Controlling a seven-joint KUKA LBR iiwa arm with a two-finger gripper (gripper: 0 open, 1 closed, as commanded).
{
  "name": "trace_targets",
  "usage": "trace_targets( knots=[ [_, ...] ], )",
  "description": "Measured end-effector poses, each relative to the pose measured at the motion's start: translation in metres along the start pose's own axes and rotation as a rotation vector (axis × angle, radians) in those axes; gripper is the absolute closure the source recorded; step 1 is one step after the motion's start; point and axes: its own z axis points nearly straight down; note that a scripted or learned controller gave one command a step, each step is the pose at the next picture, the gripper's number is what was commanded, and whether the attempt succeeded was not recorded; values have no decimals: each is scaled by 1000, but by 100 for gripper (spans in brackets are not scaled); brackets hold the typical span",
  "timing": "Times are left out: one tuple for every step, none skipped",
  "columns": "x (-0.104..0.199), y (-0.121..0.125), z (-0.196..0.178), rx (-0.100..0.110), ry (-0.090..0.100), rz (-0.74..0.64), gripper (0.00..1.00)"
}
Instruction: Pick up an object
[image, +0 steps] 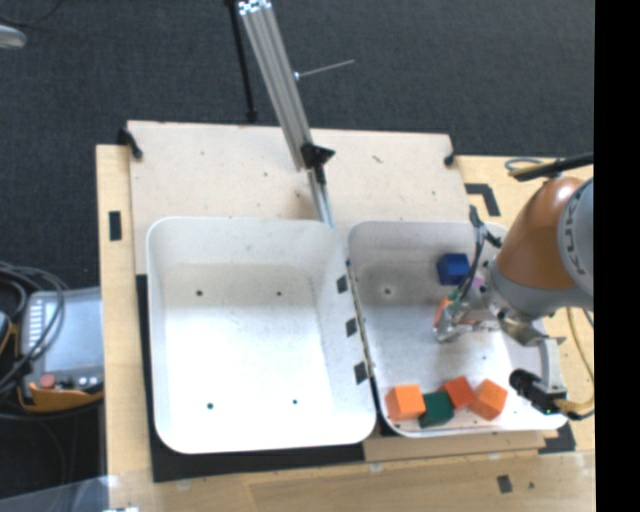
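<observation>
The right bin (400, 250) holds a blue block (452, 267) near its far right side. Along its near edge lie an orange block (405, 401), a dark green block (437, 408), a red-orange block (459, 391) and another orange block (490, 398). My gripper (452, 322) hangs low over the middle right of this bin, below the blue block and above the row of blocks. The grey and orange arm (540, 245) covers the wrist. Nothing shows between the fingers.
The left bin (250, 330) lies beside the right one. A slanted metal post (285, 95) rises from the back of the bench (250, 160). A grey device with cables (55, 345) sits off the bench at the left.
</observation>
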Motion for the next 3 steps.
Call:
trace_targets(
  knots=[
    [7, 9, -53, 2, 2, -17, 100],
    [10, 15, -117, 0, 1, -18, 100],
    [9, 17, -167, 1, 1, -18, 100]
  ],
)
